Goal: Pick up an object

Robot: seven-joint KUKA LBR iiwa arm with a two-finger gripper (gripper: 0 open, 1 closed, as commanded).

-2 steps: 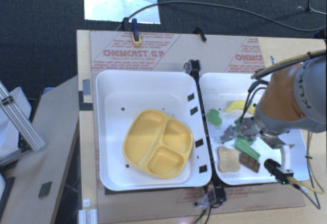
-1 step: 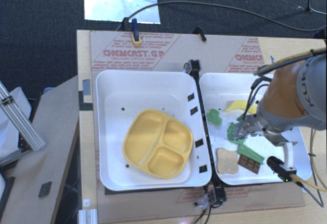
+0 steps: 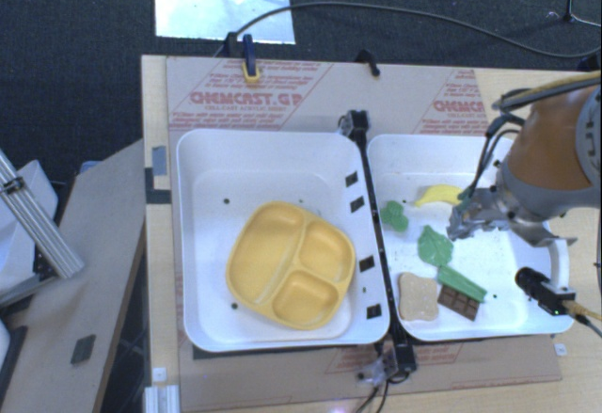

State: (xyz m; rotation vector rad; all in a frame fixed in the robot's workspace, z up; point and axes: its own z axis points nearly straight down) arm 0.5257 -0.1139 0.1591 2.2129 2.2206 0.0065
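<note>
At the bottom of the frame, the wooden table [image 3: 282, 373] carries two white bins side by side. In the right bin [image 3: 527, 322], nearest the lower edge, a beige toast-shaped piece [image 3: 419, 297] lies just beside a brown chocolate-like bar [image 3: 458, 304], with a dark green block [image 3: 462, 283] touching the bar's upper edge. A little higher sits a light green leafy piece [image 3: 435, 246], then a small green broccoli-like piece [image 3: 395, 215] near the divider, and a yellow banana [image 3: 437, 197] further up. The claw [image 3: 464, 221] hangs low in the middle right of the frame, just right of the leafy piece and below the banana; whether it is apart or together cannot be told. In the left bin [image 3: 202, 214], a yellow sectioned plate [image 3: 292, 263] lies tilted. At the upper left, a blue-and-yellow clamp [image 3: 249, 58] grips the table's far edge.
</note>
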